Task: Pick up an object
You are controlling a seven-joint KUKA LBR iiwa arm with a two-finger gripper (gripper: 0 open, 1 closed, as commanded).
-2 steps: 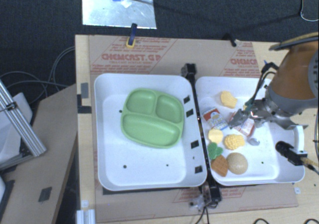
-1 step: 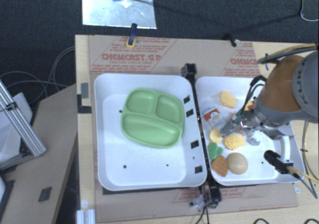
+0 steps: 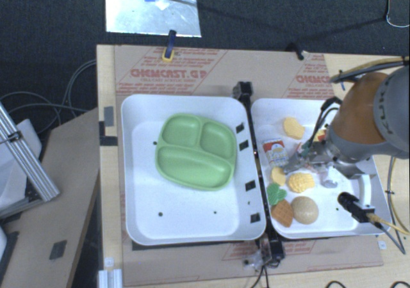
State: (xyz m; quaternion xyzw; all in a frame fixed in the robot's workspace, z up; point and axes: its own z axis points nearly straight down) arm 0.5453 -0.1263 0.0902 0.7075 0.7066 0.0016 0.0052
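The right bin [image 3: 359, 224] holds several toy foods: a yellow piece [image 3: 294, 128] at the back, a red and white packet [image 3: 275, 150], a yellow corn-like piece [image 3: 301, 182], a green piece [image 3: 276, 192], an orange piece [image 3: 282, 214] and a tan ball [image 3: 305, 209]. My gripper [image 3: 300, 160] reaches in from the right, low over the bin's middle, just above the corn-like piece and beside the packet. Its metal fingers are blurred against the clutter. I see nothing clearly between them.
The left bin [image 3: 147, 216] holds a green divided plate [image 3: 195, 152]. A black divider with clips [image 3: 251, 159] runs between the bins. The arm's grey and orange body [image 3: 365, 120] covers the right bin's far right side. Cables lie on the floor at left.
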